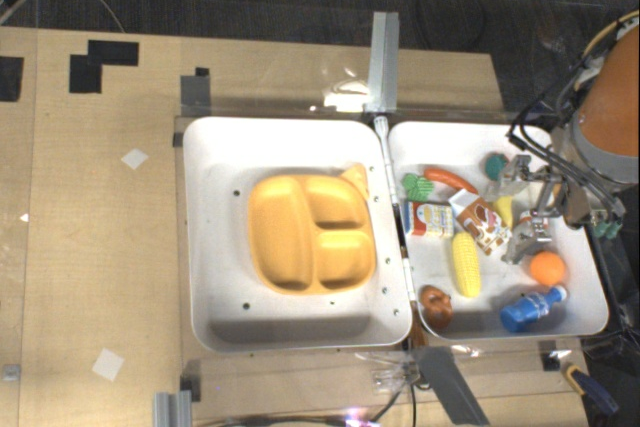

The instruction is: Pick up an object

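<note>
A light wooden tabletop (pixel 90 245) carries two shallow white plastic bins side by side, seen from above at a slant. The left white bin (pixel 215 215) holds a yellow plastic divided tray (pixel 308 233), lying flat near its middle with three compartments facing up.

The right white bin (pixel 590 310) holds a cluster of small toys. Along its left side sit a green leafy toy vegetable (pixel 415 185) and, just beside it, an orange toy carrot (pixel 450 179). Below them lies a small white and red printed carton (pixel 432 219), with a brown and white snack packet (pixel 481 223) touching its right side. A yellow toy corn cob (pixel 466 264) lies upright in the picture below the carton. A brown rounded toy (pixel 436 303) rests in the bin's near left corner. A blue plastic toy bottle (pixel 530 308) lies on its side near the front wall, and an orange ball-shaped toy fruit (pixel 547 269) sits just above it. A small teal object (pixel 496 165) sits near the back.

The grey arm with its orange band (pixel 615 105) reaches in from the right. Its metal gripper (pixel 530 233) hangs over the right bin, just above the orange fruit and beside the snack packet. Whether the fingers are open or closed cannot be told, and nothing can be seen held between them.
</note>
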Robot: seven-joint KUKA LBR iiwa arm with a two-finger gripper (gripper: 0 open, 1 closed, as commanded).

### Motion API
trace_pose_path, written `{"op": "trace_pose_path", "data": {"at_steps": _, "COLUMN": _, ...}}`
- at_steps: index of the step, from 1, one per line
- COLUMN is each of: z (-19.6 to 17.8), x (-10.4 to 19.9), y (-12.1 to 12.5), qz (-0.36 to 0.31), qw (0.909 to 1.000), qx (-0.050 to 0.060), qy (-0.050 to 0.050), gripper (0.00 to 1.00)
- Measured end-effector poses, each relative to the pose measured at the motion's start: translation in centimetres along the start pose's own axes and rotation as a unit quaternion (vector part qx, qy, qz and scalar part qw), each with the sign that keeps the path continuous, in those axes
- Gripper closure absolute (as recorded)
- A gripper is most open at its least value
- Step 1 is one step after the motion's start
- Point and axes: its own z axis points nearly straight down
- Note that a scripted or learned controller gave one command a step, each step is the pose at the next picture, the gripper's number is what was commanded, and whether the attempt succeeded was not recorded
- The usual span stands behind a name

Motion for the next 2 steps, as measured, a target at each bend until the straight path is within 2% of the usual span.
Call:
{"op": "trace_pose_path", "data": {"at_steps": 1, "z": 13.2, "x": -2.6, "y": 2.3, "qz": 0.087, "qw": 0.9962, "qx": -0.001, "qy": 0.005, "gripper": 0.00}}
{"op": "trace_pose_path", "data": {"at_steps": 2, "z": 11.6, "x": -3.1, "y": 2.3, "qz": 0.085, "qw": 0.9964, "qx": -0.001, "qy": -0.003, "gripper": 1.00}}
